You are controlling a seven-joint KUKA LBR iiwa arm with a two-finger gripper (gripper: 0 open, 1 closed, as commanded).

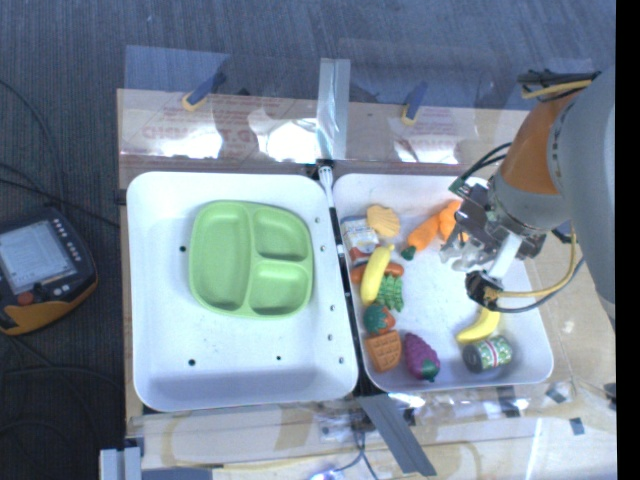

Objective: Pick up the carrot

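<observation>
Right bin (540, 363): gripper (462, 255) just beside carrot (432, 228), finger state unclear.

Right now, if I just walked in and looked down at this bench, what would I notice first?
Probably the bright green tray, sitting in the middle of the left bin. Next, the jumble of toy food in the right bin: a banana near its left wall, a purple eggplant and a can at the front. The arm reaches in from the right, just beside the orange carrot.

No readable text anywhere: the green can's (489, 354) label and the pendant's (42, 258) screen are too blurred.
</observation>
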